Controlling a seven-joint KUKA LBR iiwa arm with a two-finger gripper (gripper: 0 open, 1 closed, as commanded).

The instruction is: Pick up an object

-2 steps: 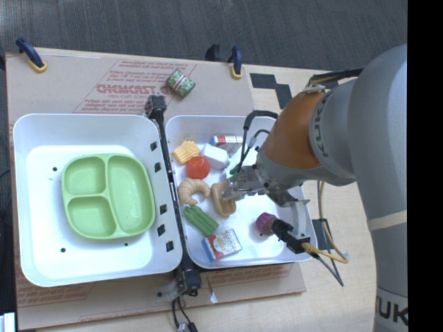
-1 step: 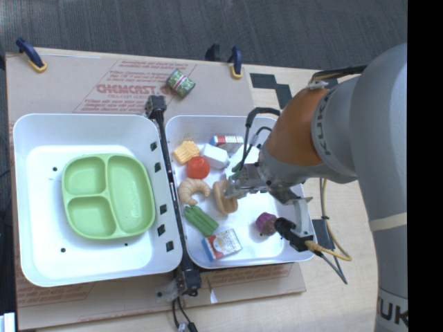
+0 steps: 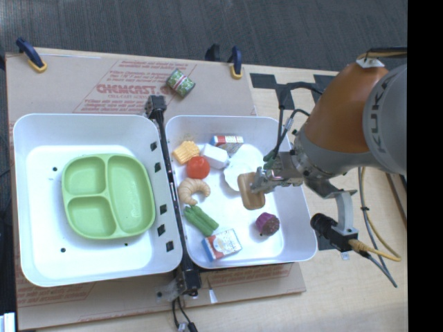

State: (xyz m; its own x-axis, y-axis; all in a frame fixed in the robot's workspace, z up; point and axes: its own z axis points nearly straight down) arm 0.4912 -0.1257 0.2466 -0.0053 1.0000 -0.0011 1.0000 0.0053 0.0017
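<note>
L to R, one frame. Blue clamp point(image 3: 32, 55) upper left on the cardboard sheet point(image 3: 124, 88). Left bin point(image 3: 28, 206) takes left half; green tray point(image 3: 107, 196), 3 compartments, sits flat in its middle. Small green can point(image 3: 181, 83) lies on cardboard above the bins, top centre, w/ a 2nd blue clamp point(image 3: 236, 62) just right of it.

Right bin point(image 3: 294, 244), centre frame. Contents: yellow piece point(image 3: 185, 151) upper left, red ball point(image 3: 198, 167) just below it, touching or nearly. Croissant point(image 3: 194, 191) under that. Green veg point(image 3: 201, 220) lower, beside a small carton point(image 3: 222, 244) at bin's bottom edge. Red/white can point(image 3: 226, 141) near top wall; white block point(image 3: 215, 157) below it. White round item point(image 3: 242, 168) mid-bin. Purple item point(image 3: 267, 224) lower right, apart from the rest.

My gripper point(image 3: 264, 182) is down in the bin's right part, arm point(image 3: 360, 116) coming in from frame right, orange band up top. Tan block point(image 3: 250, 191) is at the fingertips, touching the gripper & overlapping white round item's lower edge. Finger spacing: can't tell — wrist body hides them, so can't say whether the block is pinched.
</note>
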